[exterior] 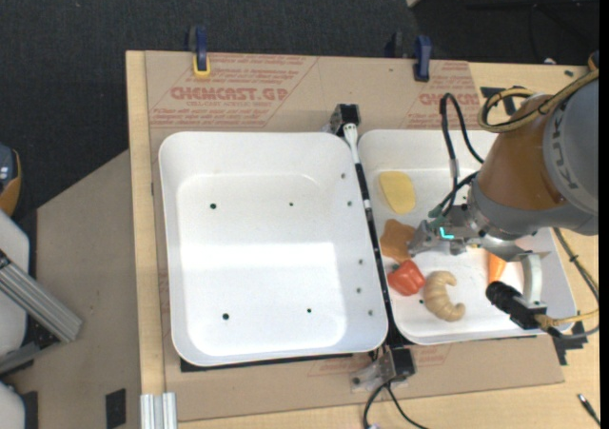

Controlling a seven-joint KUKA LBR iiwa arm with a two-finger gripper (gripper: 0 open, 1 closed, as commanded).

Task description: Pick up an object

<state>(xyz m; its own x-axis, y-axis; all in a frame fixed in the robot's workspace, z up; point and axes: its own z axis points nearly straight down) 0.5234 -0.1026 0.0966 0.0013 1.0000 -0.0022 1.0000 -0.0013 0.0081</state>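
Over the right bin (419,327), the gripper (430,239) is seen low down, close to the food toys. A small green light can be seen on it. Whether it is spread or pressed together cannot be told, because that part is dark and small. Nothing can be seen pinched in it.

Just beside the gripper, on its left, a brown block (396,239) is lying flat. It seems to be touched by the gripper tip, but this cannot be told for sure. Below the block, a red pepper toy (406,277) is found. Next to that, a tan croissant toy (443,294) is resting. Higher up in the same bin, a yellow chip-shaped piece (399,191) is lying apart from the others. An orange piece (496,267) is partly hidden under the arm (533,180).

The step in hand is judged to be the reach down to a thing, most likely the brown block. No lift has been made yet. For the next move, the block would need to be squeezed from both sides and then raised straight up, so the pepper is not pushed.

The left bin (181,227) is set well apart from the toys. On the brown board (238,85) under the bins, red letters can be read: "CHEMCAST GP". Two clamps (200,51) are fixed at its far edge.
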